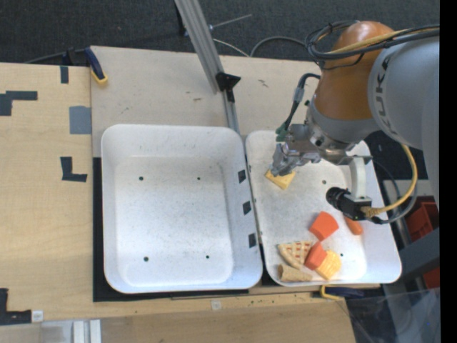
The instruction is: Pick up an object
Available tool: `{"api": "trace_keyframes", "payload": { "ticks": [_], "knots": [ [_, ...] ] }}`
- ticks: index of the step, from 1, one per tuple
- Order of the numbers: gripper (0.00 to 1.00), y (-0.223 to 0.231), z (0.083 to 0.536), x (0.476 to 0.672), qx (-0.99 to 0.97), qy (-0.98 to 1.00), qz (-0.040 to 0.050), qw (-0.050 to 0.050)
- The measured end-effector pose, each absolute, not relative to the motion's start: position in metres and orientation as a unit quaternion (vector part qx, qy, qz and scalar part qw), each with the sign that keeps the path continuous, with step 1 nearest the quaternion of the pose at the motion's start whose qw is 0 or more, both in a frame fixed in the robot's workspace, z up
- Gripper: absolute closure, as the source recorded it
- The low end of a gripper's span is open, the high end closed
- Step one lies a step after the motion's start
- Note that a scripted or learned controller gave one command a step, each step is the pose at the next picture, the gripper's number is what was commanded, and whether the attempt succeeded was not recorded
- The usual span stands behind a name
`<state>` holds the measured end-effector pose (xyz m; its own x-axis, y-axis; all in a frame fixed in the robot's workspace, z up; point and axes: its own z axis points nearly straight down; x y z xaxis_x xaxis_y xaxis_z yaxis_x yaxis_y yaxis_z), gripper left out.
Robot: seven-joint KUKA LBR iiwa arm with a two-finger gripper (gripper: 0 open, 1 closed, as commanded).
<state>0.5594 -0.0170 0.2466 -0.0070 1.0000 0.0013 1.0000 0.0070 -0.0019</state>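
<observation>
Item: gripper (284, 164), on the grey arm with the orange band, reaching in from the right and poised over the upper left part of the right bin (378, 259). Its fingers point down and toward the lower left. Whether they stand apart or closed on anything cannot be told from this angle.

Item: yellow wedge (280, 180), pale cheese-coloured block, lying on the right bin's floor near its left wall. It sits directly under and just to the lower left of the fingertips, touching or very nearly so; contact cannot be confirmed. Its long axis runs roughly from upper left to lower right.

Item: orange block (323, 226), further down the same bin, well apart from the gripper.

Item: cluster at the bin's lower edge: waffle-patterned piece (294, 251), a red-orange piece and yellow cube (330, 265), packed together.

Item: left bin (114, 191), white, speckled.

Judgement: the yellow wedge is the nearest candidate by far; the coming move likely needs only a short descent and a closing across the wedge's narrow side.
</observation>
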Motion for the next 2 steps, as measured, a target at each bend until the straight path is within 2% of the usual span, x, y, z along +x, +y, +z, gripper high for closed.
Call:
{"api": "trace_keyframes", "payload": {
  "ticks": [1,2],
  "knots": [
    [1.00,0.030,0.232,0.547,-0.705,-0.709,0.0013,0.002],
    [1.00,0.074,0.224,0.546,-0.705,-0.709,0.0012,0.002]
  ]
}}
